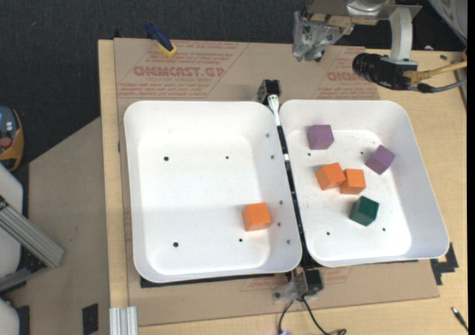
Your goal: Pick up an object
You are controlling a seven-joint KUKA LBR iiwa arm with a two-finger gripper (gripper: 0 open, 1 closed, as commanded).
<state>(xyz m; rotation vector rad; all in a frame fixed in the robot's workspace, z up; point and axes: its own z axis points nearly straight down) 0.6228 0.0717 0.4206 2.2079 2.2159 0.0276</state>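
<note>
Above the counter's far edge hangs the gripper point(310, 50), whether parted I cannot tell; the small orange cube point(257, 216) in the left white bin point(148, 125) looks light, rigid; grasp its flat opposite sides.

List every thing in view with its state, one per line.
claw: raised above the bench, holding nothing
left bin: holds one orange cube
right bin: holds five cubes
two purple cubes: apart
two orange cubes: touching
green cube: resting alone
</note>
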